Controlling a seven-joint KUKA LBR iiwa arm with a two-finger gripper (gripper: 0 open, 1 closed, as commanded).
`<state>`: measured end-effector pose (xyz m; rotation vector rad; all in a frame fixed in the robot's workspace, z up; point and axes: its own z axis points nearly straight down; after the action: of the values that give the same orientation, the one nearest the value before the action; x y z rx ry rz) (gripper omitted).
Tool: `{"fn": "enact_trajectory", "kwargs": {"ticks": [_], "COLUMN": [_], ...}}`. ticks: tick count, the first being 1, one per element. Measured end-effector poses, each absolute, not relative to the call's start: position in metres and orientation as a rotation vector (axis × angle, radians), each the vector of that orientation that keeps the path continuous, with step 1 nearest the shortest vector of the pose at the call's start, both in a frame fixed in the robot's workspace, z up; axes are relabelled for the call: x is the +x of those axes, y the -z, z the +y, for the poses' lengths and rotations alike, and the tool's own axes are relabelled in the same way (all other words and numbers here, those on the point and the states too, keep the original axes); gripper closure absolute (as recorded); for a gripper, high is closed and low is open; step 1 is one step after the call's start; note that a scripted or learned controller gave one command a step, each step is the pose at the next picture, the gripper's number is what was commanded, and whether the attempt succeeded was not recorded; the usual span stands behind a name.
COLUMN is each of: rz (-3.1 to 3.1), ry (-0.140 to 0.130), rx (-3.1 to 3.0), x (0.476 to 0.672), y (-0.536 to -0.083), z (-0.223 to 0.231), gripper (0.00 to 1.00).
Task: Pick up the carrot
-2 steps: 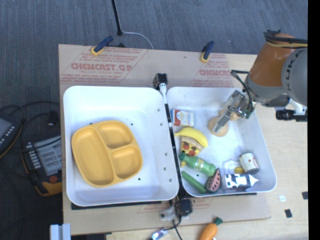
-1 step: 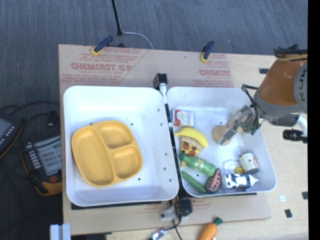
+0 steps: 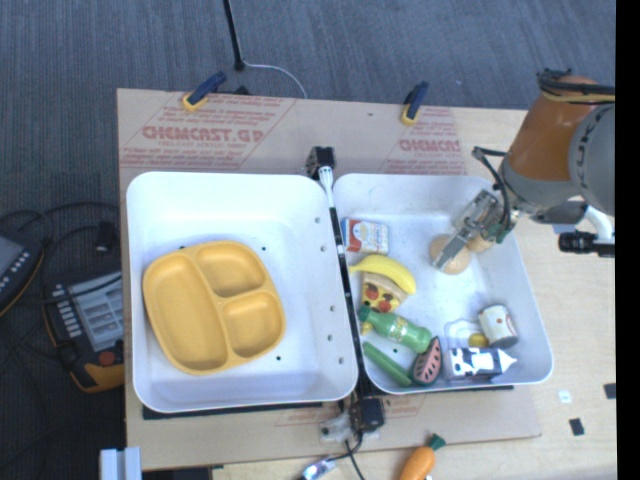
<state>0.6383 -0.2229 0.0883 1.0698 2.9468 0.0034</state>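
Camera view shows the carrot (image 3: 418, 462) at the bottom edge of the frame, a little right of centre. It lies on the bench (image 3: 480, 423), outside both bins, just below the lower rim of the right bin (image 3: 530, 308). Its orange body points to the lower left and a small green top sits at its upper right end.

The gripper (image 3: 462, 238) is far from it, in the upper part of the right bin. The fingers point down and to the left, and their tips are at a tan, rounded thing (image 3: 452, 255) on the bin floor. I cannot tell if the claw is wide or narrow, because the fingers overlap from this angle, and I cannot tell whether it holds this tan thing.

The carrot looks like a small plastic toy, so I judge it is light and stiff, with a smooth skin that may slip. It is tapered, so a grip near the thin end may squeeze it out of the fingers. The best place to take hold seems the thick middle of the body, with the fingers across its long axis. The green top looks too small for a sure hold. The carrot also lies close to the bench edge, so a push could roll it off.
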Motion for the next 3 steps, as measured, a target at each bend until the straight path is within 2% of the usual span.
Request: {"fn": "enact_trajectory", "kwargs": {"ticks": [1, 2, 3], "rz": [2.939, 3.107, 3.111], "ry": [-0.005, 0.004, 0.007], "rx": [1.068, 0.337, -0.31], "x": [0.64, 0.609, 0.613], "y": [-0.1, -0.09, -0.09], "z": [-0.223, -0.224, -0.224], "gripper": [1.0, 1.0, 1.0]}}
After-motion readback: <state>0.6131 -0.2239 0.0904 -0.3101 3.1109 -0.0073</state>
